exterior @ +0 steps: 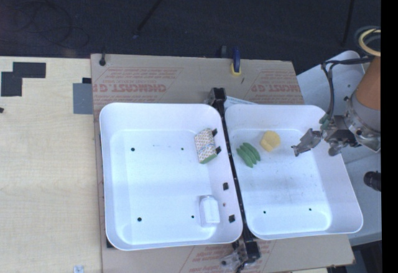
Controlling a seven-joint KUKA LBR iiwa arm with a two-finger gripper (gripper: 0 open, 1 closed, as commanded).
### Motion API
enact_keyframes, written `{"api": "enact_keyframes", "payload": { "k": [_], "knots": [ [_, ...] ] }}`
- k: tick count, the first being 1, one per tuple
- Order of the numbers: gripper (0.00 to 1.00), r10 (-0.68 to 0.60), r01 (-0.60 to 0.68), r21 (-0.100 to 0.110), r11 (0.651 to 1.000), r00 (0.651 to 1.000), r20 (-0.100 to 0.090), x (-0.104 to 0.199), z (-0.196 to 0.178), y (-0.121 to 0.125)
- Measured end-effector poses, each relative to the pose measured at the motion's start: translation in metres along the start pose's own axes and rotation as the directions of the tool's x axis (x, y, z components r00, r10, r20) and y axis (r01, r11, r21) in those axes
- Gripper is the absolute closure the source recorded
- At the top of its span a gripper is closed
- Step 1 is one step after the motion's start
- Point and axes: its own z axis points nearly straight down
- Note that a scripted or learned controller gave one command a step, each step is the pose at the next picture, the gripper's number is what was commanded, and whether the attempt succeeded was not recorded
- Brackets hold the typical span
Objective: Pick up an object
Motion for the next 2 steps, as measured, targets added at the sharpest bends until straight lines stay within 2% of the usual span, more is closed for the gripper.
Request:
{"api": "enact_keyframes", "payload": {
  "k": [1,2],
  "knots": [
    [0.00,-0.003,0.003,-0.020,1.000,1.000,0.006,0.003,-0.161,0.064],
    [0.00,-0.004,0.004,-0.018,1.000,1.000,0.004,0.035,-0.315,0.101]
  ]
}}
